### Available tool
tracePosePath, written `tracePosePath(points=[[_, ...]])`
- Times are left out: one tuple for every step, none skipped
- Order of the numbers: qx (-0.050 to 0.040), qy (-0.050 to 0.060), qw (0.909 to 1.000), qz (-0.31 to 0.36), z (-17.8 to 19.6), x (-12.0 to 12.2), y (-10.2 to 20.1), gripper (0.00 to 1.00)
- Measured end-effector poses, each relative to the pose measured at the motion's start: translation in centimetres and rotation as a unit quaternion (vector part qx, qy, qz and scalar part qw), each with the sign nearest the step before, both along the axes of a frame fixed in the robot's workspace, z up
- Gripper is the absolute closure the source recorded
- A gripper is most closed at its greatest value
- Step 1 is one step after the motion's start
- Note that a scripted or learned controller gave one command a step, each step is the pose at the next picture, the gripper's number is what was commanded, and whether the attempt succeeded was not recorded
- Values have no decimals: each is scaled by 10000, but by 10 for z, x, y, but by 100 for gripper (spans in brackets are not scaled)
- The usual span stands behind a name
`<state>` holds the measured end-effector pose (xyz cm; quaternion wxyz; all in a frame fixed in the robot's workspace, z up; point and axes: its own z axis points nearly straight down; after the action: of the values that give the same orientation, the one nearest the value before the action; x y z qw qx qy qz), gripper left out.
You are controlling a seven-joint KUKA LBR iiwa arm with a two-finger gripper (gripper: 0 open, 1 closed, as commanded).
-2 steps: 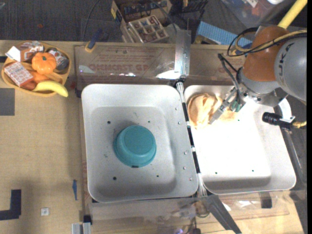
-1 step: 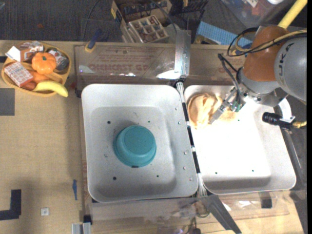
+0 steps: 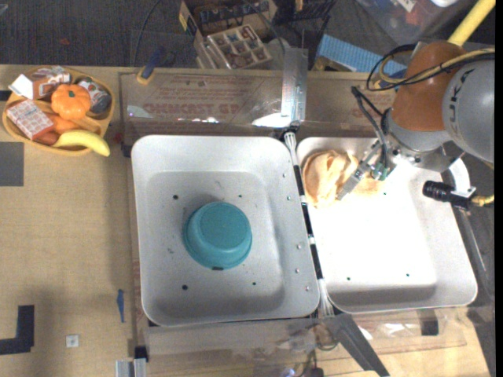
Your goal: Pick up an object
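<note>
Cardboard-brown bench top [image 3: 63,234] on my feed, w/ two shallow white bins side by side in the middle. Left bin [image 3: 157,171] has a teal bowl [image 3: 219,235] sitting upside down, roughly centre of its floor, a bit toward the near edge, well apart from all four walls. Right bin [image 3: 409,281] carries a pale orange-tan soft object [image 3: 324,173], looks like crumpled cloth or a bread-like lump, can't say which, tucked in its far-left corner, touching or just beside the wall shared w/ the left bin. Arm [image 3: 464,108] reaches in from the right over the far edge of the right bin, orange band [image 3: 420,93] above the wrist. Gripper [image 3: 355,181] is down at the right edge of the tan object, tilted toward it; fingers look narrow, close together, and I can't tell if anything's actually caught between them, so not calling it a hold. Far-left corner of the bench: a shallow basket [image 3: 23,128] w/ toy food, incl. an orange pumpkin [image 3: 71,100] and a banana [image 3: 82,140] lying at its near rim. Beyond the bins' far edge, a clear plastic sheet [image 3: 212,100] lies flat along the bench.
</note>
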<state>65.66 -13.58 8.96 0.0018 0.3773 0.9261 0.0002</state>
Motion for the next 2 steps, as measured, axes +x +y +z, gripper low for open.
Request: tracePosePath(points=[[0,4,9983,585,96,-27,53,0],[5,9,9996,-266,6,-7,-14,0]])
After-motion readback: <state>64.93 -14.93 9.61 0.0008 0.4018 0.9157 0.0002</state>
